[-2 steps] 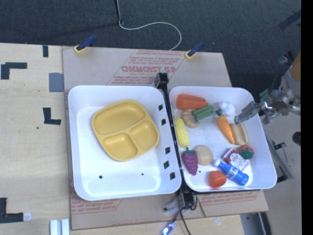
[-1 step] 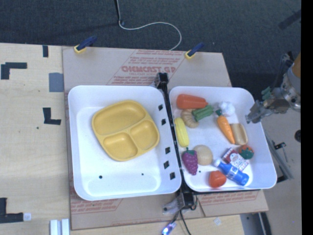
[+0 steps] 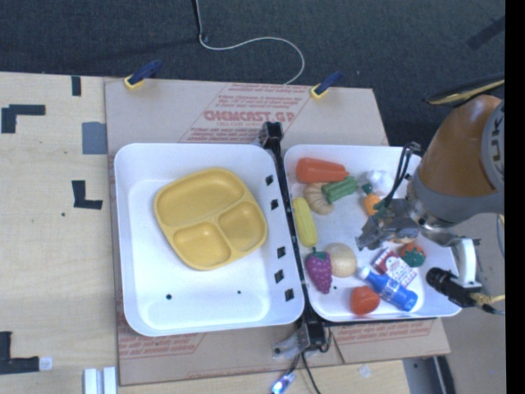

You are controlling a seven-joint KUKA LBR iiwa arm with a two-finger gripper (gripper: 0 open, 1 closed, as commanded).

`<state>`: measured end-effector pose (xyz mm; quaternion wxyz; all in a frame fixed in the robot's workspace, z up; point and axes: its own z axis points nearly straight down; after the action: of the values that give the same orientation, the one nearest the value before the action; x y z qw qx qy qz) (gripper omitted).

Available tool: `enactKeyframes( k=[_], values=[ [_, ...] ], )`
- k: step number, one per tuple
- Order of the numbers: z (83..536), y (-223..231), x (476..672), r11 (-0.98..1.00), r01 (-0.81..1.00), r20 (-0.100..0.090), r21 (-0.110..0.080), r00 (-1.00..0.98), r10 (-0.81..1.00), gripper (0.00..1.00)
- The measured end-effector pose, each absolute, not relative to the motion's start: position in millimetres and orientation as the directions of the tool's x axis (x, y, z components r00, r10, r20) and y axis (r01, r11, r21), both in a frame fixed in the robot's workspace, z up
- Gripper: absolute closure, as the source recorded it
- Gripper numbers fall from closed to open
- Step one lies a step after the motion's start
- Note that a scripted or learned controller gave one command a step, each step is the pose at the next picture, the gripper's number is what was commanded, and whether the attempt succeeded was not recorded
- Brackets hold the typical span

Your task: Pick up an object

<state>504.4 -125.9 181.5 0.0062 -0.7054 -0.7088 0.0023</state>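
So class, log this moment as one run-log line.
arm: over right white bin | gripper: low among toy foods, beside red-white packet | held: unclear | yellow divided plate: left bin

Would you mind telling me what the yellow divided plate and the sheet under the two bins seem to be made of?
Yellow divided plate: probably moulded plastic, with an even colour, rounded compartment walls and a soft sheen. Sheet under the bins: looks like corrugated cardboard, matte brown with red printed lettering, held by clips at its far edge.
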Motion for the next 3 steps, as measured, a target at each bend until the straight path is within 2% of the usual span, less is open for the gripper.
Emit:
enactKeyframes(
  k=[1, 2, 3],
  values=[
    [196.6, -42.4, 503.4, 0.009, 1.0, 0.004, -0.003, -0.009, 1.0, 1.0],
    [266.1, 53.1, 483.3, 0.014, 1.0, 0.005, 0.004, -0.014, 1.0, 1.0],
    [262.2, 46.4, 483.0, 0.001, 1.0, 0.0, -0.003, -0.001, 1.0, 0.0]
  ],
)
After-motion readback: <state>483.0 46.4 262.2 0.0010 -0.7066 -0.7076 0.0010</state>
